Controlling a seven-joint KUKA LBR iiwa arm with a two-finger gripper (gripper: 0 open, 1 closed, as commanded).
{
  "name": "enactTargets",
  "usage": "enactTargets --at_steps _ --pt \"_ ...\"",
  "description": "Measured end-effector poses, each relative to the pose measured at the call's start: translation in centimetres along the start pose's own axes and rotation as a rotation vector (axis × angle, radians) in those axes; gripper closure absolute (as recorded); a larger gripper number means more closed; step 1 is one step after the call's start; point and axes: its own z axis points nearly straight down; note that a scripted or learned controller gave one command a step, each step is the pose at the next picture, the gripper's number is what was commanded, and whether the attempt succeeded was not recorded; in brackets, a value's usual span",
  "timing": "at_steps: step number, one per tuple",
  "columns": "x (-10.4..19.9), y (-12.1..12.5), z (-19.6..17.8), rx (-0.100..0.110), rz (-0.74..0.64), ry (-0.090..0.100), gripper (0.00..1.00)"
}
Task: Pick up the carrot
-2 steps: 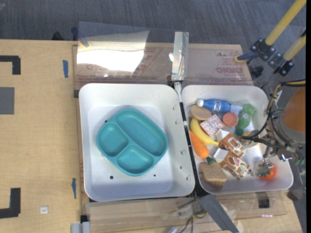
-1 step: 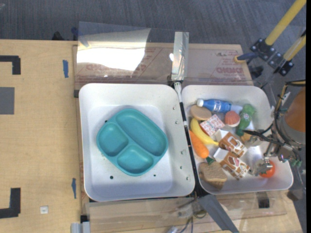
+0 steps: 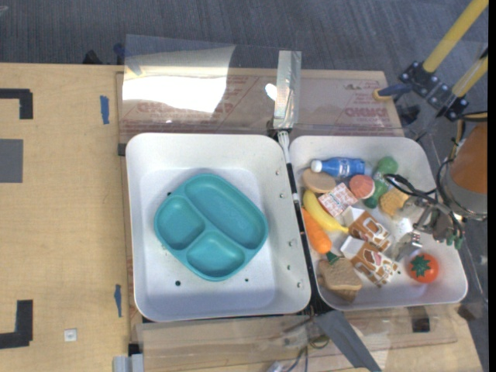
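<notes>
Orange, tapered and smooth-skinned, the carrot (image 3: pixel 316 232) lies in the right bin (image 3: pixel 449 289), close against that bin's left wall, a little below mid-frame. A yellow banana (image 3: pixel 324 214) touches it along its upper right side, and a slice of bread (image 3: pixel 339 276) sits just below its lower end.

Handling, by judgement: it appears to be a light, rigid plastic toy with a slick surface and a narrowing profile, so a grip near the tip would likely slip. The thicker middle offers the better hold, taken across its width; the bin wall and the banana leave little room on either side.

Containers: the left bin (image 3: pixel 147 285) holds one teal divided plate (image 3: pixel 211 225), its three compartments bare. The right bin holds a crowded heap: a blue bottle (image 3: pixel 338 167), a tomato (image 3: pixel 423 266), a green vegetable (image 3: pixel 385 165), small printed cartons (image 3: pixel 370 246) and other toy food.

The gripper (image 3: pixel 435 222) hangs over the right side of the right bin, well apart from the carrot. Whether its jaws are parted or closed cannot be told.
</notes>
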Motion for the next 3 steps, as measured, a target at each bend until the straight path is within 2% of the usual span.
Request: enactTargets --at_steps 1,2,3 --pt "-0.2 0.1 -1.2 0.0 -0.003 -0.006 1.0" --pt "-2.2 6.3 -0.1 -0.004 0.193 -0.004 1.0" --pt "-5.3 16.2 -9.8 -0.005 0.462 -0.003 1.0"
